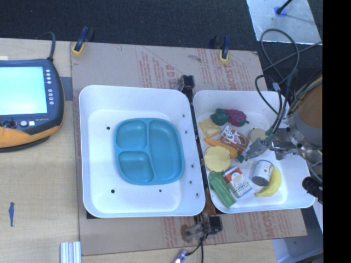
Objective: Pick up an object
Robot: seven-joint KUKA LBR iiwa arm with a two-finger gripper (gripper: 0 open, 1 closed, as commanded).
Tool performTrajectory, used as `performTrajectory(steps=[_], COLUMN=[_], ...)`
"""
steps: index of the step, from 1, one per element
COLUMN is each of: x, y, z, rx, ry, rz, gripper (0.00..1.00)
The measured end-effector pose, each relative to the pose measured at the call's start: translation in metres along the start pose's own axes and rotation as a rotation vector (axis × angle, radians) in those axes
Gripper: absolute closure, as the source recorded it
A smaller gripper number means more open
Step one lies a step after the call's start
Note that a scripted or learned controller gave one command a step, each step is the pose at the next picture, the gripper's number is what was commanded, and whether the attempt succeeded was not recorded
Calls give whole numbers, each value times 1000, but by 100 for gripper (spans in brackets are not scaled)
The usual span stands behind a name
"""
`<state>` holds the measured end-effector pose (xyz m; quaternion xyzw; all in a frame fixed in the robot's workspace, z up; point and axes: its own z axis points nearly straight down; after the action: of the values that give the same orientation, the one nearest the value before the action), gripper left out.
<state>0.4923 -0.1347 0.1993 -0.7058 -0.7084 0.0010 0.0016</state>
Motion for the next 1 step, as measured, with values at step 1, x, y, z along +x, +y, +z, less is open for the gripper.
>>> performTrajectory(steps=[1], x=[13], y=[29], z=[108], rx=[3], ry=[-1], rz=[-2], gripper=[0])
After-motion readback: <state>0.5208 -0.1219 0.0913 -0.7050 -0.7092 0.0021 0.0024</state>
